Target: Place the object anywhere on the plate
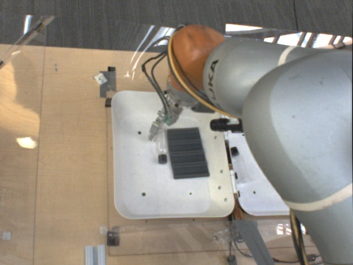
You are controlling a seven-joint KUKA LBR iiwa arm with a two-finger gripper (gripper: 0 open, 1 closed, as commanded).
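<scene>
Gripper [159, 127] hangs over the left bin [132, 195], near its upper middle; I cannot tell its state; a dark ribbed plate [187, 153] lies just right of it, tilted, well clear of the bin's rims; a small dark object [162, 159] sits beside the plate's left edge; bare white floor spreads left and below.

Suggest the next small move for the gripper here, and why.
Probably lower the gripper toward the small dark object, which lies loose on the left bin beside the dark ribbed plate. The gripper hovers just above it in the view, with nothing visibly held.
</scene>
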